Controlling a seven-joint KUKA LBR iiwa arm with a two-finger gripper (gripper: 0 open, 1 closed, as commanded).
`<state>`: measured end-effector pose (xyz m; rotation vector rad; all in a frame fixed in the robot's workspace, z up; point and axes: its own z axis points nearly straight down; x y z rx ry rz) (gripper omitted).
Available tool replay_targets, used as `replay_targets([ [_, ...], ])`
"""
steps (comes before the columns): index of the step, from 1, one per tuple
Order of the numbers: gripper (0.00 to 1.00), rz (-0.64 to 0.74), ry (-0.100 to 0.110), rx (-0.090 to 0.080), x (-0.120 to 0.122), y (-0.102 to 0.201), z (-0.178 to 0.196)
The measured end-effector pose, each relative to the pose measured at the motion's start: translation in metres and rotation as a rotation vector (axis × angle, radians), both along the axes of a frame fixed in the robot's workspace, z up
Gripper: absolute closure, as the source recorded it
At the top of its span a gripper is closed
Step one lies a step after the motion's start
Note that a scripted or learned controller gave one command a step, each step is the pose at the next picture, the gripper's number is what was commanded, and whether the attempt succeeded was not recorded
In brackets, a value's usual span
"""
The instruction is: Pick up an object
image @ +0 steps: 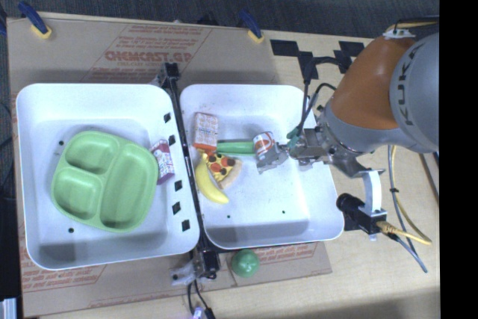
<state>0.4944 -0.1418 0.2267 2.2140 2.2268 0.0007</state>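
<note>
- The grey two-finger gripper [275, 158] is seen low in the right white bin [299, 217], reaching in from the right.
- The small red-and-white labelled can [262, 143] sits right at the gripper tip, touching or nearly so; a grasp cannot be confirmed.
- The pincer's state cannot be told: it is too small and blurred.
- Step judged: closing in on the can, no lift yet.
- Next move: closure on the can must be confirmed, then a straight lift clear of the green stick-like item [235, 148], the pizza-slice toy [223, 168] and the yellow banana [210, 184].

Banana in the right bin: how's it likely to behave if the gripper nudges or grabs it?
The banana is curved and glossy, so likely slippery and prone to pivot when nudged. It touches the pizza slice, which would probably shift too. Looks like a plastic toy, probably light.
</note>
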Motion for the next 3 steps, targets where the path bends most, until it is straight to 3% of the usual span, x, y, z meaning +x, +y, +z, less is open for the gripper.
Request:
replay_targets([
  [2,0.00,0.000,0.000,0.000,0.000,0.000,0.000],
  [3,0.00,0.001,0.005,0.001,0.105,-0.031,-0.127],
])
